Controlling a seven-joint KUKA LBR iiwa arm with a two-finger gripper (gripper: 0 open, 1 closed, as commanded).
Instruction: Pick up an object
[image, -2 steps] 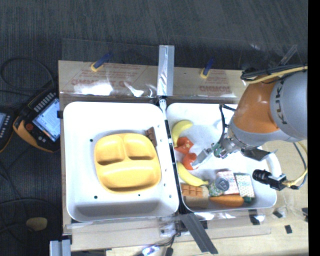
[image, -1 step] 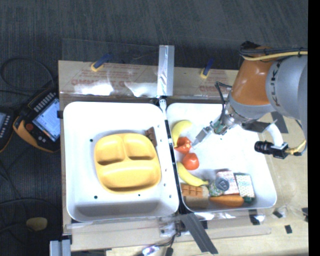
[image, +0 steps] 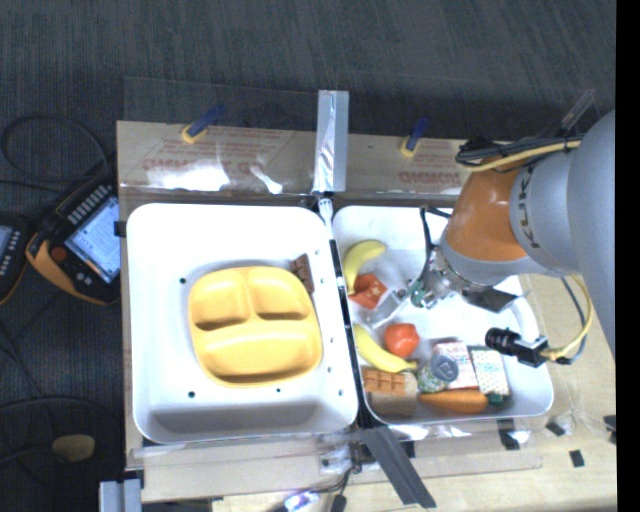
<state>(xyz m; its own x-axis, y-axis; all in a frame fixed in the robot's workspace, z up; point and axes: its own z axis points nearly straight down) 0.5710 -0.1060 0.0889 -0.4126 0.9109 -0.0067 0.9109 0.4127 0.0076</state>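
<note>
Red tomato (image: 401, 339) lies just below-left of the hand (image: 420, 294).

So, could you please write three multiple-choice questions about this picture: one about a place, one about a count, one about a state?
1. Where does the yellow plastic divided tray lie?
A. in the left white bin
B. in the right white bin
C. on the floor

2. How many yellow toy bananas lie in the right white bin?
A. none
B. two
C. four

3. How does the yellow divided tray stand?
A. heaped with toy food
B. turned upside down
C. right way up, its compartments bare

Answers:
1 A: the tray rests inside the left white bin.
2 B: one banana lies near the far end, another banana by the red tomato.
3 C: its three hollows face upward with nothing in them.
</note>
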